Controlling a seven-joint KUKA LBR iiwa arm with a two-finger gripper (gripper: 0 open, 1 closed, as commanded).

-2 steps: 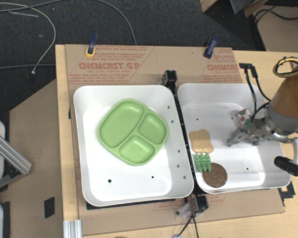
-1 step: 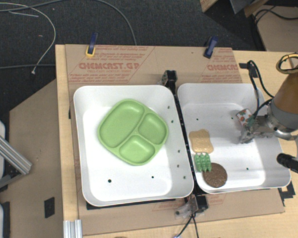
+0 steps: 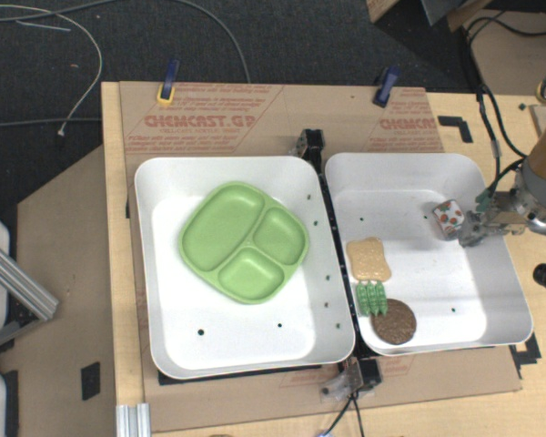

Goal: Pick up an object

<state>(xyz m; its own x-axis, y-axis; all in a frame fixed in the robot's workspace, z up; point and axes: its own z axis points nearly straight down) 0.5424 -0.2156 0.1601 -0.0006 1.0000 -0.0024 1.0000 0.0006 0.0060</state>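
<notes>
Two shallow white bins; one green divided plate; one tan slab; one green ridged piece; one brown disc; one white spotted cube.

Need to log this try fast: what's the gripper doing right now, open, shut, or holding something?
Gripper: at the right bin's right side, beside the small white spotted object; open, shut or holding cannot be told.

You saw a pale green divided plate, white bins, a tan slice, and a white, red-spotted cube.
</notes>
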